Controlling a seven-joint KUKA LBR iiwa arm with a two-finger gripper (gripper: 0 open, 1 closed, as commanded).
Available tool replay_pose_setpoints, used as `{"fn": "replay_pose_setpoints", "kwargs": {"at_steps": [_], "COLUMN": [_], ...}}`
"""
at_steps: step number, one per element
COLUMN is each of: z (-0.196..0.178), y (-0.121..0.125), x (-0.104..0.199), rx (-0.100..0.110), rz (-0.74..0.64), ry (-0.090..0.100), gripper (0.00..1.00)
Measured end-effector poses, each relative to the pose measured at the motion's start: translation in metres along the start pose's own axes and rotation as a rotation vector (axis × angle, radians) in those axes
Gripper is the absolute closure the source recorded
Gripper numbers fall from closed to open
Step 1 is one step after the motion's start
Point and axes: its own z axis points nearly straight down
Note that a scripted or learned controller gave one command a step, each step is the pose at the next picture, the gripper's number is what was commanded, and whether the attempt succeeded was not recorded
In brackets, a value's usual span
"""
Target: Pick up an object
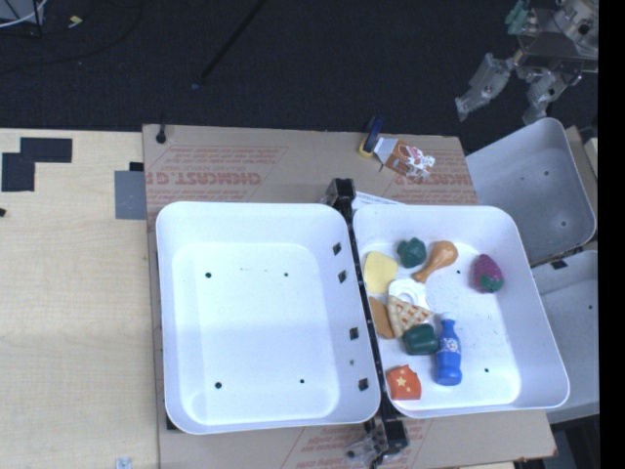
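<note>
The right bin (518,379) holds several toy foods: a yellow wedge (379,271), a green vegetable (411,252), a tan drumstick (438,258), a purple fruit (488,274), a waffle-like slice (408,314), a dark green piece (421,339), a blue bottle (448,353) and an orange-red box (403,383). My gripper (509,94) hangs high at the top right, well behind the right bin and far above the toys. Its fingers (479,88) are spread apart, open, with nothing between them.
The left bin (171,262) sits beside the right one, with a black hinge strip (356,301) between them. A small printed packet (408,160) and a blue-yellow clip (372,137) lie on the cardboard behind the bins. A grey metal plate (547,179) stands at right.
</note>
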Motion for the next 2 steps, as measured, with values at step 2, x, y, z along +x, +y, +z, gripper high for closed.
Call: {"fn": "replay_pose_setpoints", "kwargs": {"at_steps": [2], "z": [0.075], "y": [-0.001], "x": [0.146], "rx": [0.011], "rz": [0.002], "ry": [0.000], "gripper": [0.00]}}
